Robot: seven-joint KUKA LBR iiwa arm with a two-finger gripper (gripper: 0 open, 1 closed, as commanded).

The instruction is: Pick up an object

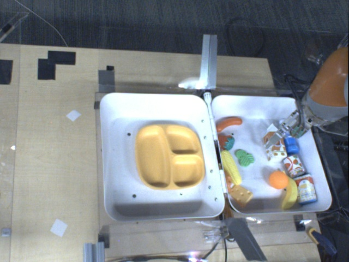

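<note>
Pincer (293, 125) above right bin (256, 109), near carton (274, 143).

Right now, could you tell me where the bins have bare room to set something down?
The left white bin is bare around the yellow divided tray. In the right white bin, free floor lies between the green toy and the orange ball; its right side, below the gripper, is crowded.

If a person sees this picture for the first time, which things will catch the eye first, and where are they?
The large yellow divided tray stands out first, lying alone in the middle of the left bin. Next comes the colourful heap of toy food in the right bin: a red sausage, a corn cob, an orange and a banana. The gripper hangs over that bin's far right corner.
</note>
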